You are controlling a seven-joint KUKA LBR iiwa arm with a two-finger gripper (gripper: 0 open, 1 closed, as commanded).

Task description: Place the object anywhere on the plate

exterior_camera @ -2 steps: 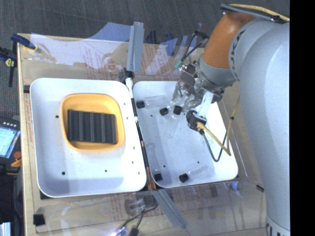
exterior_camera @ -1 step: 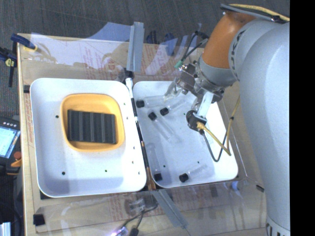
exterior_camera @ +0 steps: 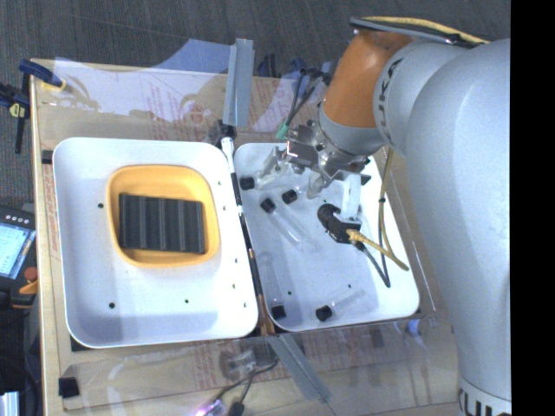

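Dark carpet surrounds a pale bench (exterior_camera: 130,102) carrying two shallow white bins side by side.

1. Left bin (exterior_camera: 78,302): holds the yellow plate (exterior_camera: 160,178), with a dark ribbed slab (exterior_camera: 163,222) across its middle and bare yellow rim all round.
2. Right bin (exterior_camera: 381,297): small black pieces lie loose and apart. A corner piece (exterior_camera: 247,183) and a second piece (exterior_camera: 267,204) sit at the far left, and a front pair (exterior_camera: 323,313) lies by the near wall.
3. Task object: taken to be the black piece (exterior_camera: 289,196) on the right bin's floor, well apart from the plate.
4. Pincer (exterior_camera: 293,170): over the right bin's far end, just beside that piece. Cannot tell whether it is open or closed, and nothing is seen held.

Handling, as judged: light, rigid, not fragile, and apt to skid on the smooth floor. Take it low, across two opposite sides, centred.
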